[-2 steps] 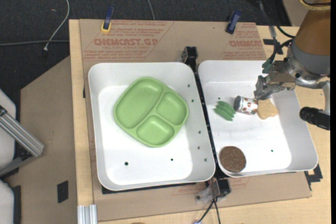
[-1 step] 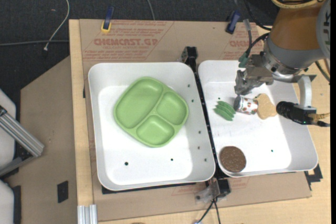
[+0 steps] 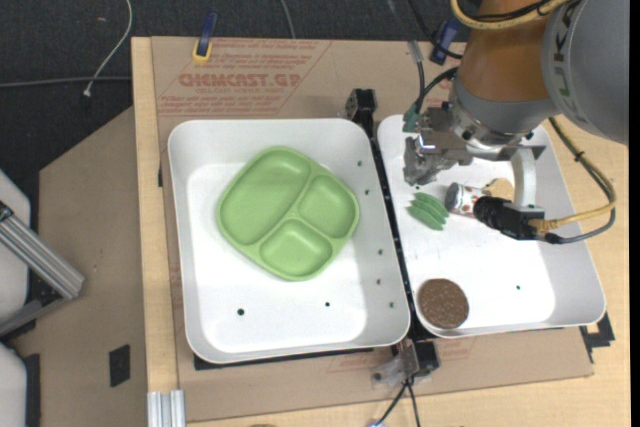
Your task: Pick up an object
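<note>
My gripper (image 3: 424, 161) hangs over the back left part of the right bin (image 3: 560, 300), under the arm's orange band (image 3: 510, 25). Just in front of it lies a small green ribbed object (image 3: 430, 210) on the bin floor. To its right, a small tube with a red and white label (image 3: 462, 199) lies beside a tan piece (image 3: 497, 187). A brown round disc (image 3: 442, 302) sits at the right bin's front left corner. I see nothing held in the gripper.
The left bin (image 3: 200, 315) holds a green divided plate (image 3: 288, 212) near its middle. A black connector with a yellow cable (image 3: 505, 217) hangs from the arm over the right bin. Cardboard lies under both bins; dark carpet with cables surrounds the bench.
</note>
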Controlling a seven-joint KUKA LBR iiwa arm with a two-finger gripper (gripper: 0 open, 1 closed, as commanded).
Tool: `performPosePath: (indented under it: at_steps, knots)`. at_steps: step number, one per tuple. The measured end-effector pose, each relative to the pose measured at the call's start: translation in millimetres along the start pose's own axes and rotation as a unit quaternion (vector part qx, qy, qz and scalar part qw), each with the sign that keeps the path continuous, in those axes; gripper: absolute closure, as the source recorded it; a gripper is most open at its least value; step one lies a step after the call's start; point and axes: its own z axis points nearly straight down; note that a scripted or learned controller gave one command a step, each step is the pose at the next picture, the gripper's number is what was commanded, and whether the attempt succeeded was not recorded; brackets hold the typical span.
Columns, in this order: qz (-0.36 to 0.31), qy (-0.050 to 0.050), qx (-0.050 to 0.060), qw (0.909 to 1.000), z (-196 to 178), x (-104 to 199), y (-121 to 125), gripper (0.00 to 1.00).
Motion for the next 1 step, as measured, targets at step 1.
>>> performPosePath:
  at_steps: [1]
  knots:
    - [0.001, 0.0, 0.0, 1.0, 10.8, 43.8, 4.9, 1.0]
